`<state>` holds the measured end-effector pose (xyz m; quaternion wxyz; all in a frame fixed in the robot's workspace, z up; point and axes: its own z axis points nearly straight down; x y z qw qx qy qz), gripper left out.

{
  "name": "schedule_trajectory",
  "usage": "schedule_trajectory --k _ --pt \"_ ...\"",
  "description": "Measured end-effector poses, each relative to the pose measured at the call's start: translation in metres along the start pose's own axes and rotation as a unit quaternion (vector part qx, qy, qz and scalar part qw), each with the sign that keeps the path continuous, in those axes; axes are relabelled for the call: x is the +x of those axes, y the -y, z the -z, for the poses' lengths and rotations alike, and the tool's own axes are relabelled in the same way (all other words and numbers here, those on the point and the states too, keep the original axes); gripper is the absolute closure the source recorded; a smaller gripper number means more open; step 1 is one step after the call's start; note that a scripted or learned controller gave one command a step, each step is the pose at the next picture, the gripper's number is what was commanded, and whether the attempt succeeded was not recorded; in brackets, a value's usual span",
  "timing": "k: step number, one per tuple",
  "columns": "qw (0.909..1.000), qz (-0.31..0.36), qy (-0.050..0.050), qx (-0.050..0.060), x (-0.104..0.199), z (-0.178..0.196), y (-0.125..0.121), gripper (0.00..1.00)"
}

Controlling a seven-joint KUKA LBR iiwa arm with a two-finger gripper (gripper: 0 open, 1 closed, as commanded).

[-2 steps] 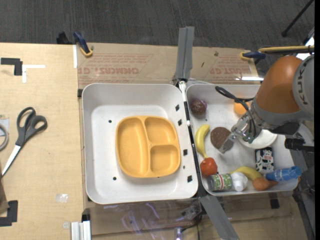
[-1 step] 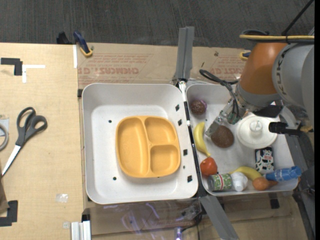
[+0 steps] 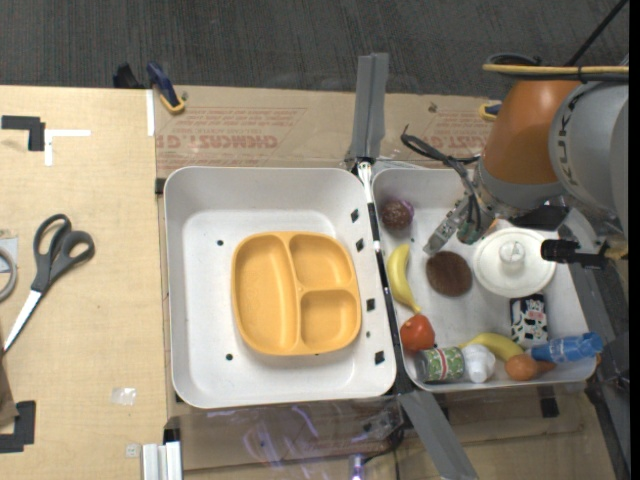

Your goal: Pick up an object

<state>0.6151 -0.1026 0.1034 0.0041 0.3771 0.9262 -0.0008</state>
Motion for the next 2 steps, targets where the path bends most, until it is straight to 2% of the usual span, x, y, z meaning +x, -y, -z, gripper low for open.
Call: schedule_trajectory --k 1,2 --pt "0.9988 -0.049 -0.002 0.0 0.025 0.113 -0.052 1.0" --pt "0.9998 0.019 -0.003 0.001 -0.017 0.035 0.03 1.0"
